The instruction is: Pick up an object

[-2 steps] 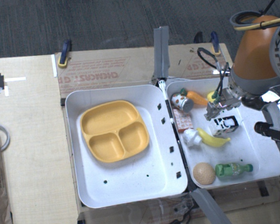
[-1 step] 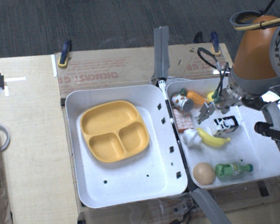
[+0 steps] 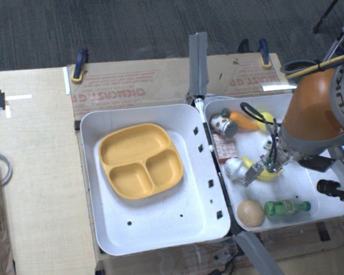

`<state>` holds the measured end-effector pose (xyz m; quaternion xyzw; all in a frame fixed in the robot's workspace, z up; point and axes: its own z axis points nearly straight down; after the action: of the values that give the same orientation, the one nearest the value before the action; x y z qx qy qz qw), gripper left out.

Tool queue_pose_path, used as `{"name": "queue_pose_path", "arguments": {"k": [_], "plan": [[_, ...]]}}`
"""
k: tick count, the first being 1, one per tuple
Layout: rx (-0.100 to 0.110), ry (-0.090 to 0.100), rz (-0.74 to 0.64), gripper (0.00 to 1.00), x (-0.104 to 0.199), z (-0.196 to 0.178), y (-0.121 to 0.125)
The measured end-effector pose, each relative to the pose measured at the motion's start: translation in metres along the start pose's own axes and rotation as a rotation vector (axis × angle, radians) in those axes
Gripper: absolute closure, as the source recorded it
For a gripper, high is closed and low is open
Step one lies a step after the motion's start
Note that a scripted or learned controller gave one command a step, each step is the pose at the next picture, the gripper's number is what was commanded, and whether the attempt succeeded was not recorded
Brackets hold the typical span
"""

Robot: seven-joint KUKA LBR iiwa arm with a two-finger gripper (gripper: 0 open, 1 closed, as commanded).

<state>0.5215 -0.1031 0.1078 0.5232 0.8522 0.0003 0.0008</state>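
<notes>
Reaching down in the right bin (image 3: 324,210), the gripper (image 3: 261,169) hovers over a yellow toy (image 3: 269,175); I cannot tell its jaws. The toy lies at nine o'clock from the arm, probably light, smooth plastic, best pinched across its middle.

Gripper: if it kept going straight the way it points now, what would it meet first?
Probably the yellow toy just under the gripper in the right bin; depth is hard to judge from above.

A robotics lab. Two white bins (image 3: 98,189) sit on a clamped cardboard-backed bench (image 3: 36,177). A KUKA arm (image 3: 315,111) reaches in.
</notes>
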Motion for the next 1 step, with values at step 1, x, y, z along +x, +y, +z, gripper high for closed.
{"name": "queue_pose_path", "arguments": {"k": [1], "plan": [[-0.002, -0.002, 0.005, 1.00, -0.0017, -0.0094, 0.0001]]}}
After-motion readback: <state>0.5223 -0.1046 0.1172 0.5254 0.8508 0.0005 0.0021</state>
